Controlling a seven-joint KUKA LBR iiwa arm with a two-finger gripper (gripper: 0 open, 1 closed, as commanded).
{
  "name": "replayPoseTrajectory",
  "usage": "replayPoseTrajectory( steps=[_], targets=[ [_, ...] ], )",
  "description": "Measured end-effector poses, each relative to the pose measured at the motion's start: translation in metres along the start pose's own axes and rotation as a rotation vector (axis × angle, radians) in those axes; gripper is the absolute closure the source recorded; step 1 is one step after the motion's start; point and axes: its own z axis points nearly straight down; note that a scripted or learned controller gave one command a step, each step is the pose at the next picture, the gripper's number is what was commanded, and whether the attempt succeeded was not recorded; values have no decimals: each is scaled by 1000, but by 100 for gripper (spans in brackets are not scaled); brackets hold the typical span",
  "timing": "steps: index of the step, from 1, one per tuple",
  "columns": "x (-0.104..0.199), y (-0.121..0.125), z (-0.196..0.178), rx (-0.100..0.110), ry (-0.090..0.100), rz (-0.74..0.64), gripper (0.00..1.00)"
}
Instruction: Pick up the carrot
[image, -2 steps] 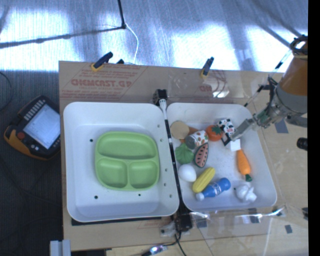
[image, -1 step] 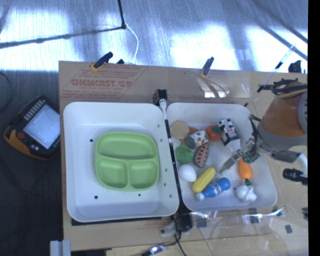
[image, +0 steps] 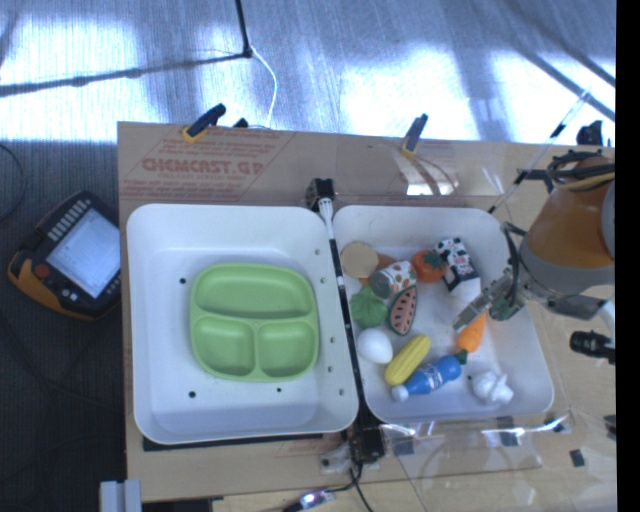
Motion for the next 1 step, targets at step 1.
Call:
replayPoseTrajectory(
  steps=[1],
  targets=[
    [0,1,-9,-2,-2,0,100]
  ],
)
